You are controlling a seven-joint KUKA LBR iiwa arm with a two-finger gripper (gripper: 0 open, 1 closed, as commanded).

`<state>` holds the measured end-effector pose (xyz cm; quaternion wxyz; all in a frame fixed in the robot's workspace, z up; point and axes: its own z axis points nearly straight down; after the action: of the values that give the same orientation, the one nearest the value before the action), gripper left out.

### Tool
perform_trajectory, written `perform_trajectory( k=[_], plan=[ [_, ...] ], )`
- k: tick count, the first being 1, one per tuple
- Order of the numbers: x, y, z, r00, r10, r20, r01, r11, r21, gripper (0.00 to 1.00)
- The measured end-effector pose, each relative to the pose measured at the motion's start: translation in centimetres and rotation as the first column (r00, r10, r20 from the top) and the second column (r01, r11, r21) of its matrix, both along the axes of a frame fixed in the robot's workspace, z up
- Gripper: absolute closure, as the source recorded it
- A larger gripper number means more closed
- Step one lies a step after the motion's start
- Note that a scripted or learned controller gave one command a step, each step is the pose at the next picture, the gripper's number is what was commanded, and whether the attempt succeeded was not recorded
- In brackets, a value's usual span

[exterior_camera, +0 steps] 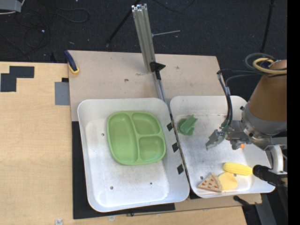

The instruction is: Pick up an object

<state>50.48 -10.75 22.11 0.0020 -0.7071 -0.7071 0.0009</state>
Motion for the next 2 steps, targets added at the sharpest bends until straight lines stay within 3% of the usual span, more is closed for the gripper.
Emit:
perform_trajectory(
  k=[2],
  plan=[
    [0.3,-0.8,-10.7,1.0,-0.001,-0.004,0.001,1.0,0.001,0.0]
  ],
)
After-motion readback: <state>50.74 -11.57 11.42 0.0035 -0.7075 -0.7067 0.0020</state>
